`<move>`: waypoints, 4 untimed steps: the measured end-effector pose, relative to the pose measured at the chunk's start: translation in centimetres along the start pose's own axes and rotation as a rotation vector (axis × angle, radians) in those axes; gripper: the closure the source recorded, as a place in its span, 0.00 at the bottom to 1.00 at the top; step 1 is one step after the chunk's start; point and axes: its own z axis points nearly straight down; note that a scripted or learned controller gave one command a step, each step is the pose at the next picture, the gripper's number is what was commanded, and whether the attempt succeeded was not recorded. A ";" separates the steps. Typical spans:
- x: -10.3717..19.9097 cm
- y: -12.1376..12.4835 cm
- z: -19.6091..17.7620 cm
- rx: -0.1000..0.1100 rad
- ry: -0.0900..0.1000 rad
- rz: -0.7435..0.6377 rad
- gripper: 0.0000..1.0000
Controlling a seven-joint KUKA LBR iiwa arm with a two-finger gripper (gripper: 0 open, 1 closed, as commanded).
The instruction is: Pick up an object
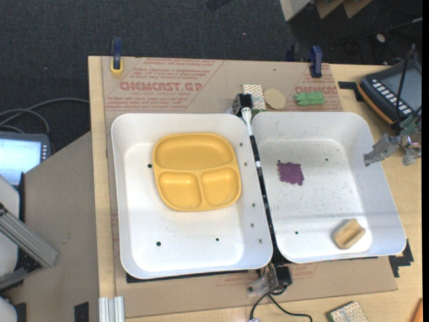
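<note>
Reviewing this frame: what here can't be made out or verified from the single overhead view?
- Hand: in the camera view the right edge cuts it off at the right bin's rim; its pose cannot be read.
- Purple object: too small and flat-looking to identify.
- Tan block: material unclear at this size.
- Green item and round tan disc behind the bins: too small to identify.
- Yellow divided tray: whatever lies beneath it is hidden.

We are looking down on a bench (100,180) topped with a brown printed board (167,82), and two white bins are sitting on it side by side, the left bin (134,247) touching the right bin (375,200). Behind the bins, a tan disc (275,98) and a green piece (309,98) are lying on the board, near each other. Two blue clamps (116,52) are gripping the board's far edge.
</note>
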 end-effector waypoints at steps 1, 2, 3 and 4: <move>5.4 -1.0 10.4 0.010 0.006 -0.004 0.00; 8.3 5.8 19.4 -0.002 0.001 -0.005 0.00; 11.6 10.1 19.2 -0.006 -0.001 -0.003 0.00; 8.7 9.3 19.2 -0.001 0.001 0.001 0.00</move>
